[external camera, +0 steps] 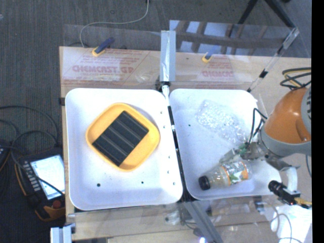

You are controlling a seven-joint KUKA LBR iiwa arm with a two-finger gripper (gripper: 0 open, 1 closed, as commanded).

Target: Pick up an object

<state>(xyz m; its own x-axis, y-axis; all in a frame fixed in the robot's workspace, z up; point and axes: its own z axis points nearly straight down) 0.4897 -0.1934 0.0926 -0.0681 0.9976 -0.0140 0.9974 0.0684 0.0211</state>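
Note:
A clear plastic bottle (226,175) with a black cap and an orange label lies on its side near the front of the right bin (192,135). A crumpled clear plastic piece (218,119) lies further back in the same bin. In the left bin (81,186) sits a yellow dish (96,128) that carries a black ribbed block (121,137). My gripper (247,151) reaches in from the right and is low over the right bin, just above the bottle's base end. The arm's orange band (286,120) hides the wrist behind it.
A grey divider strip (167,59) runs back from where the two bins meet. Blue and yellow clamps (102,46) hold a clear sheet behind the bins. A tablet (44,173) and cables lie on the floor at the left.

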